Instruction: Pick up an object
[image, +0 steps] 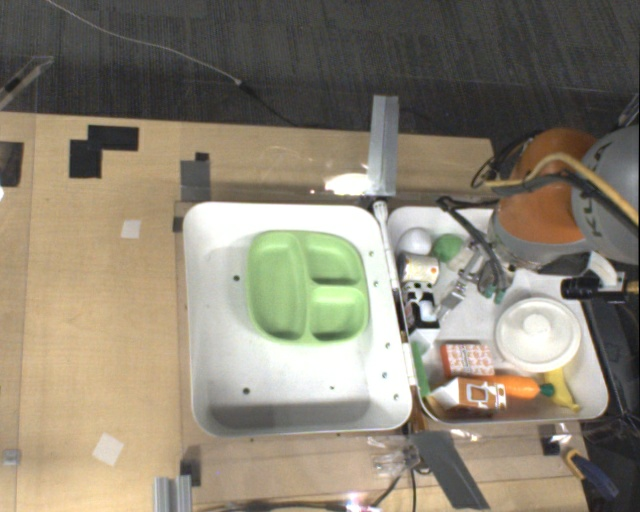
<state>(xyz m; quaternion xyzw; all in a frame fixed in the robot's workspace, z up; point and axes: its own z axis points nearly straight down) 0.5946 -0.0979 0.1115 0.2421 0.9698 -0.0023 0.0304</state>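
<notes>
- Step in hand: approach phase, by judgement. The arm (560, 215), grey with an orange band, reaches into the right bin (598, 400) from the 3 o'clock side; the end effector (470, 280) sits low over the bin's upper half.
- End effector state: cannot tell whether it is open, closed or gripping; the metal parts are too small and cluttered to read, and no item is clearly seen in it.
- Task's things, all in the right bin: white ball (414, 241) and green ball (447, 244) at 11 o'clock of the bin; small white-and-black item (420, 275) just below them; round white lid (537, 334) at 3 o'clock; red carton (468, 359), orange-and-brown carton (478, 396), carrot (522, 388) and yellow piece (562, 392) along 6 o'clock.
- Next move, by judgement: settle on one item near the tip, likely a ball, close on it, lift clear of its close neighbours.
- Left bin (210, 300): holds a green divided tray (306, 285), well apart from the arm.
- Surface: pale wooden bench (80, 330) with black markers.
- Room: dark carpeted floor (300, 50) at 12 o'clock, a thin cable across it.
</notes>
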